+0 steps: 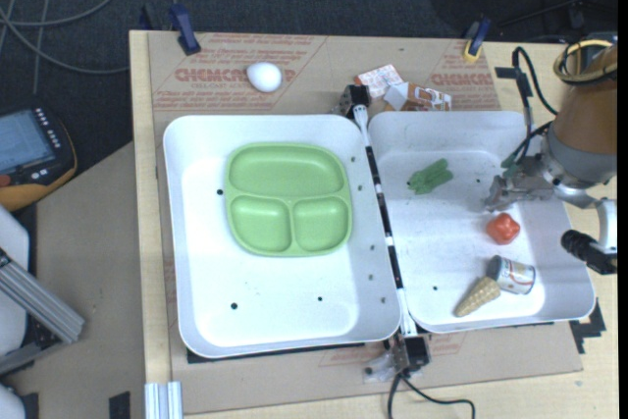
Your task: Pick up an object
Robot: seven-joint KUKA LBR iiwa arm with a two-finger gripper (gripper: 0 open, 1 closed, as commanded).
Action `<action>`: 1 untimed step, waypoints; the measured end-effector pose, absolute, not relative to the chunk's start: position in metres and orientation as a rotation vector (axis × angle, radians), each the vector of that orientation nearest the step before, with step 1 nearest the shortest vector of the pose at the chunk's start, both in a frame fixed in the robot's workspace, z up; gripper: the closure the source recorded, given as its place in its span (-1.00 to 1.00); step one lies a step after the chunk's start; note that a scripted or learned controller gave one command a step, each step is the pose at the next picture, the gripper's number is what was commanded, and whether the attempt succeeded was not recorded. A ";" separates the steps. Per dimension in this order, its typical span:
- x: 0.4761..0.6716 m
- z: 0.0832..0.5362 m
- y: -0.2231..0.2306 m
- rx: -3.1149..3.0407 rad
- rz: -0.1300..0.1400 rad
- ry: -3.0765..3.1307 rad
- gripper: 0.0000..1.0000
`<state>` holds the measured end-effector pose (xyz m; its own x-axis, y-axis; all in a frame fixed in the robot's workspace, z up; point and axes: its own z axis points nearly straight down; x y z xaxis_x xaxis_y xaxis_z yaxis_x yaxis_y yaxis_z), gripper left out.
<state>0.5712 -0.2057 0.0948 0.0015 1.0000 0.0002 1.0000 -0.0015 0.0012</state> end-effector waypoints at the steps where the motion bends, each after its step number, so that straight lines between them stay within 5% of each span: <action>1: 0.571 0.095 -0.206 2.223 0.001 2.220 -1.00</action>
<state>0.5711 -0.2057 0.0946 0.0012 1.0000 0.0004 1.0000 -0.0012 0.0007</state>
